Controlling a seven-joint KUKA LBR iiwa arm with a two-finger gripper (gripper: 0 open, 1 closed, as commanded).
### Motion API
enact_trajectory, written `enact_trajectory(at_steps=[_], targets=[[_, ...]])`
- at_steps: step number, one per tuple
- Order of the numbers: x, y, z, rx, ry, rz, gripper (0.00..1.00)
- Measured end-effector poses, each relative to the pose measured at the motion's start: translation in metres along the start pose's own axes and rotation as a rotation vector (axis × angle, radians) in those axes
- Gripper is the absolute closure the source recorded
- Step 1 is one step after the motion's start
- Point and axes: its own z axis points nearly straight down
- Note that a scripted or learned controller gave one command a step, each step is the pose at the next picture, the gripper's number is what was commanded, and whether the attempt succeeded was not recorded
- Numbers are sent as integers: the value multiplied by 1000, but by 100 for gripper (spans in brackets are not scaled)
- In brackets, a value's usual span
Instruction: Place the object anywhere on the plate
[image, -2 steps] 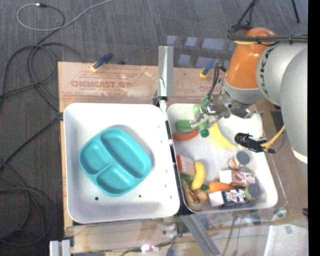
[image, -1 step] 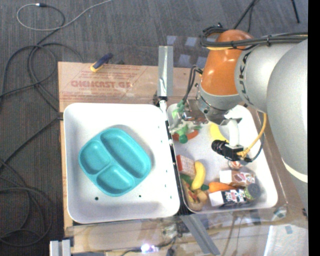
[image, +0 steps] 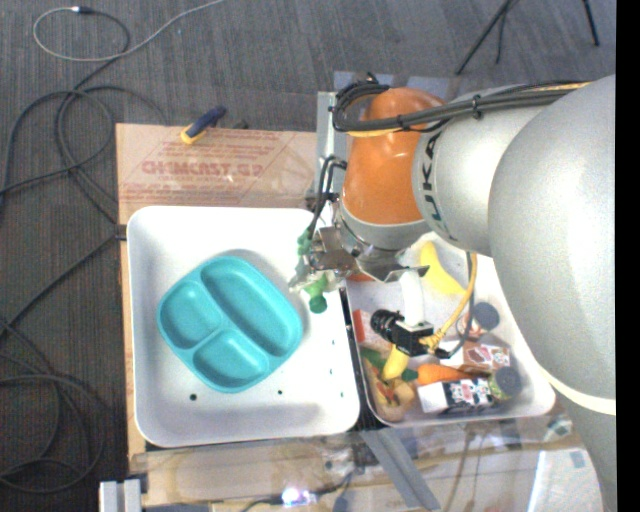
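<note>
Far left of the tool, dark cables loop over the grey carpet. Up and to the left of the tool, a brown cardboard sheet with red print lies on the tabletop, and a small blue and yellow thing rests at its far edge.

The left bin holds a teal plate with three compartments. It lies to the left of the tool and a little nearer the camera, and all its compartments are bare. Its right rim comes close to the tool's tip without touching it.

The tool hangs below the orange band of the arm, over the right margin of the left bin, just inside the wall shared with the other bin. I cannot tell whether it is wide or narrow, or whether it grips anything.

A small green thing sits right at the tool's tip, on its camera side, off the plate and just beside its right rim. It is too small and too hidden to give its long axis or which way it points.

Right of the tool, the right bin is crowded. A banana stands steeply, an orange carrot lies just beside it, and small printed packs lie nearer the camera.
</note>
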Motion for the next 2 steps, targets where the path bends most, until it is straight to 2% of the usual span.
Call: enact_trajectory(at_steps=[1, 2], targets=[[0, 0, 0, 0, 0, 1, 0], [0, 0, -8, 3, 1, -1, 100]])
